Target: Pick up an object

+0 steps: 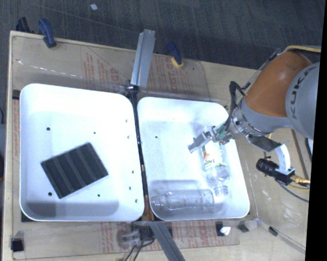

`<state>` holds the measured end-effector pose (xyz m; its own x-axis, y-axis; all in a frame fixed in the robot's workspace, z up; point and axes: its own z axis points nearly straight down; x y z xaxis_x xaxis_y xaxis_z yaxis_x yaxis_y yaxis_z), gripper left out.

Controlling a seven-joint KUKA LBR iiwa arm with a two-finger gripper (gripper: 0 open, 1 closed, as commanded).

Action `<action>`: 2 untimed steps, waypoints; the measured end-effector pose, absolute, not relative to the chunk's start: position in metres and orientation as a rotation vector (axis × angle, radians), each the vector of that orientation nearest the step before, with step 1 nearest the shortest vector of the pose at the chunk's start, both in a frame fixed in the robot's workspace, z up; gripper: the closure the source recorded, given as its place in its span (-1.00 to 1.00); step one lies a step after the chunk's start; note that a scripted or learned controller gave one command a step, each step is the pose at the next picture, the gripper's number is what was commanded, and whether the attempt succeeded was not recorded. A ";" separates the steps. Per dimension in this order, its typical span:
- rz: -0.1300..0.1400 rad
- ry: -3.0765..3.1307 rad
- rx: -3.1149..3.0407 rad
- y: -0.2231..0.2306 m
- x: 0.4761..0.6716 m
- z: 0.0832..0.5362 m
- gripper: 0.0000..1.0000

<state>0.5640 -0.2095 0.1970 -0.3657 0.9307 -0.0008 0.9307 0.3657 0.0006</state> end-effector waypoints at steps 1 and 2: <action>-0.003 2.558 1.833 -0.210 0.588 0.139 -1.00; -0.003 2.557 1.834 -0.210 0.588 0.139 -1.00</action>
